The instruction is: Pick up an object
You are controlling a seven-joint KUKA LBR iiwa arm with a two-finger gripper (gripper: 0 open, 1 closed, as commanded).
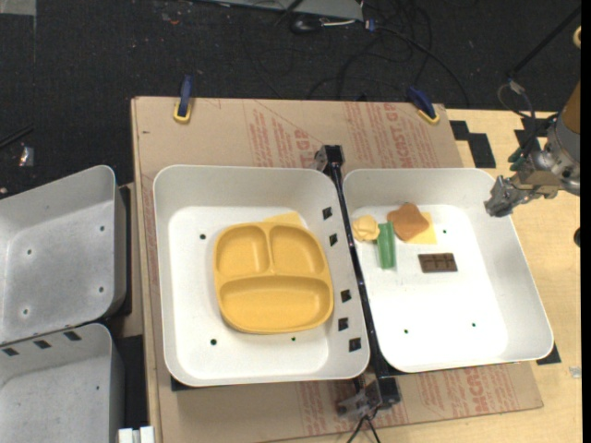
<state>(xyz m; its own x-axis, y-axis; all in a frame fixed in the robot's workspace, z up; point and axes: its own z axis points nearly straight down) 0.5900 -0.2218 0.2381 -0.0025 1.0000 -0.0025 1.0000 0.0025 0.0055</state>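
The right bin (480,326) holds a small cluster of items near its far left: a pale yellow lump (366,228), a green stick (386,245), a tan-brown block (408,220) lying on a yellow slice (423,235), and a dark brown chocolate-like bar (438,263). My gripper (504,198) hovers at the right bin's far right rim, well to the right of these items. Nothing is seen between its fingers.
The left bin (185,340) holds a yellow divided tray (273,279). A black divider (346,257) runs between the bins. Grey metal trays (55,247) lie off the bench at left. Blue-yellow clamps (184,106) hold the cardboard base at the far edge.
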